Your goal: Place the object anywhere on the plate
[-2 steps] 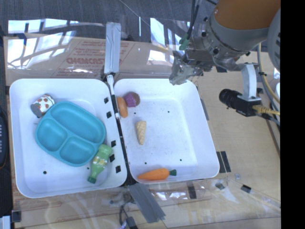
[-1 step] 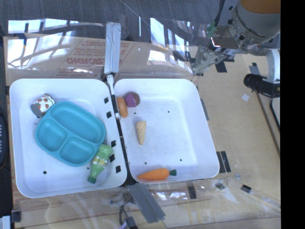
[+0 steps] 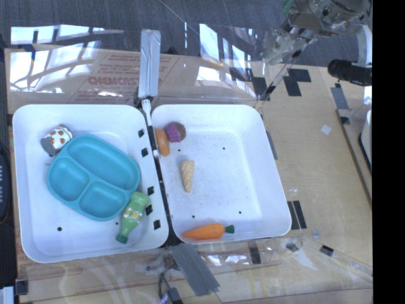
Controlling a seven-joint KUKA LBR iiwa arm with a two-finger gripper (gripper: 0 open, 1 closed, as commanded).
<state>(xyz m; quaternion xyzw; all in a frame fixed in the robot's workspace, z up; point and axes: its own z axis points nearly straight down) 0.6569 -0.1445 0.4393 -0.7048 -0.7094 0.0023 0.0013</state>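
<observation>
A blue divided plate (image 3: 93,177) lies in the left bin (image 3: 25,233). The right bin (image 3: 253,189) holds a cream cone-shaped piece (image 3: 187,175) near its middle left, an orange carrot (image 3: 206,232) by the front wall, and a purple round item (image 3: 175,132) beside an orange oval piece (image 3: 162,142) in the back left corner. My gripper (image 3: 281,43) hangs high above the bench, beyond the right bin's back right corner, far from all objects.
A green toy bottle (image 3: 131,216) leans at the plate's front right edge. A small grey and white toy (image 3: 57,139) sits behind the plate's left corner. Clear plastic walls stand behind the bins.
</observation>
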